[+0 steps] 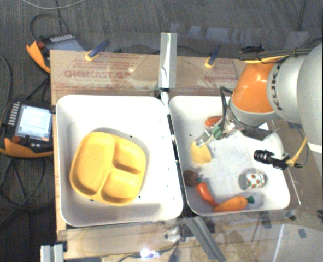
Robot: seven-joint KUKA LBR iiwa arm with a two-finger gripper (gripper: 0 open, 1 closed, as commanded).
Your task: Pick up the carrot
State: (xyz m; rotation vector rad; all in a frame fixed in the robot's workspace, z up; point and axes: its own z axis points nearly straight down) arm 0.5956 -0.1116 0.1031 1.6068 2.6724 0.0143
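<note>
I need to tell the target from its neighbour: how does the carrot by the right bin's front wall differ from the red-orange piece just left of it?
The carrot is paler orange, longer, and has a green stem end; the red-orange piece is darker, redder and shorter, with no green visible. The carrot lies almost along the front wall; the red-orange piece lies diagonally. Both rest in the right bin, close together near its front.

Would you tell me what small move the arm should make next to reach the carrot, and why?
Probably shift toward the bin's near edge: the gripper hangs over the yellow piece, while the carrot lies at the front wall.
</note>
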